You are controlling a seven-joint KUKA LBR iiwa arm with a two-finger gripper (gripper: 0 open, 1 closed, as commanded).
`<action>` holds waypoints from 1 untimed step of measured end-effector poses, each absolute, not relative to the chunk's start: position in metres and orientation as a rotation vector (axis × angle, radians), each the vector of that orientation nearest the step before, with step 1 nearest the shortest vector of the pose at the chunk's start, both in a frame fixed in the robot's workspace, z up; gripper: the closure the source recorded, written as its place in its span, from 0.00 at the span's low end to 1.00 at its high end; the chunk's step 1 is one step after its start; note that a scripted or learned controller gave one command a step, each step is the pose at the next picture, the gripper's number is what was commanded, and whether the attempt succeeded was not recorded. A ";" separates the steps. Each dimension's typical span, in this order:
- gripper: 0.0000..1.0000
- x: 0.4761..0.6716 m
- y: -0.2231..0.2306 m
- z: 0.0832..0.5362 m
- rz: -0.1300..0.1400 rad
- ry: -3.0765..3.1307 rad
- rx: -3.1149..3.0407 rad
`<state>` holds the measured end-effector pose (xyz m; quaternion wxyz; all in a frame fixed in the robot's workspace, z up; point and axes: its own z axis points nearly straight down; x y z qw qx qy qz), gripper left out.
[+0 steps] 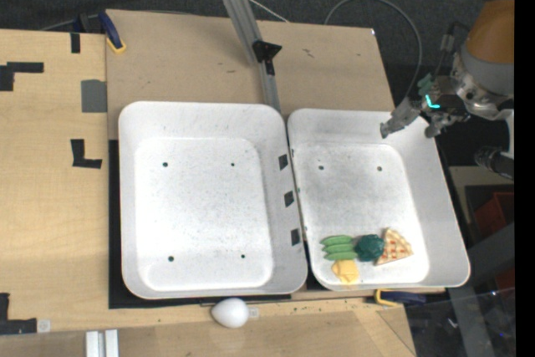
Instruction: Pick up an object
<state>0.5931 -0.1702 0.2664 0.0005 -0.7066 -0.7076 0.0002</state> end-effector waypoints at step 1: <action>0.00 0.598 -0.168 0.221 0.006 -2.220 -2.217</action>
